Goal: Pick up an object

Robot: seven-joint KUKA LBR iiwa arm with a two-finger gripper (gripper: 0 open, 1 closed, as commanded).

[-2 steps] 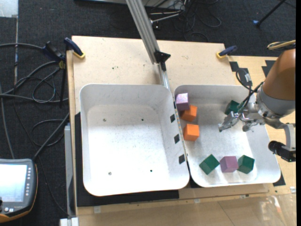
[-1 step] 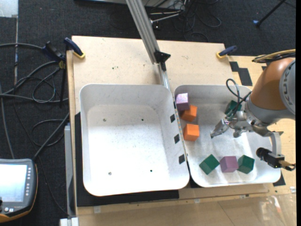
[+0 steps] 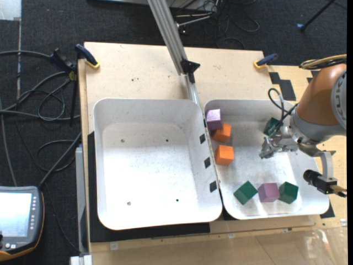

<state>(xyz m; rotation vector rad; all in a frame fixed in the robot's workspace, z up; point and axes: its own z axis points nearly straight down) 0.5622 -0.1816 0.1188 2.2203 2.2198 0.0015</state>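
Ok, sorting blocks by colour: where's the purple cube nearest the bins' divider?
In the right bin, at its far left corner against the divider, the purple cube touches an orange cube just in front.

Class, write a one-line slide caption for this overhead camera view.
Gripper over the right bin, which holds orange, purple and green blocks.

Fixed above the bench (image 3: 165,65), looking down at a slant from some way off, taking in both white bins (image 3: 151,159) left of the gripper (image 3: 271,148), and dark floor beyond.
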